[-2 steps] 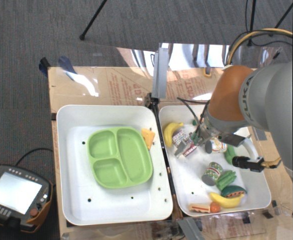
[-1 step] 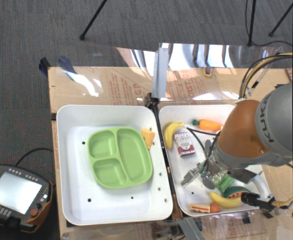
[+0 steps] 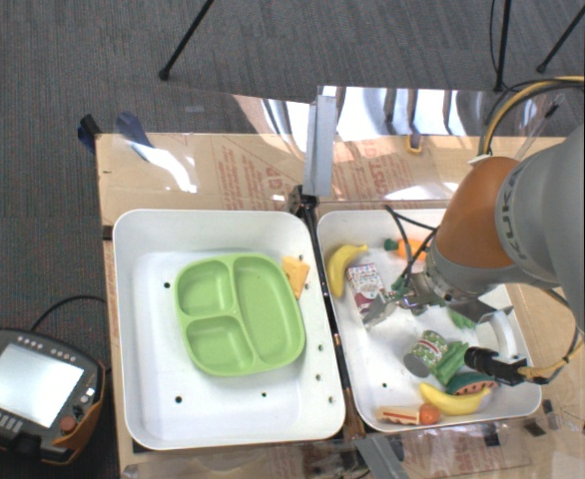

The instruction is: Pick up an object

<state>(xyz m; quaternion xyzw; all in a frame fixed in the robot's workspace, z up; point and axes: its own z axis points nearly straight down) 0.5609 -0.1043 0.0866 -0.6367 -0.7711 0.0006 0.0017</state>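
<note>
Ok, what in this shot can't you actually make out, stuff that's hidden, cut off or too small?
- Gripper: finger state unclear in the camera view, dark against clutter under the wrist.
- Small carton: label print too small to read.
- Orange piece in the right bin: partly covered by the arm, identity unclear.
- Yellow wedge: tucked beside the green plate, identity unclear.
- Handheld pendant: cut off by the bottom left edge.

The grey arm (image 3: pixel 532 208) reaches in from the right — orange band (image 3: pixel 477 223) above the wrist, bent downward — gripper (image 3: pixel 384 307) low, pointing left; finger spread too hard to read.
</note>
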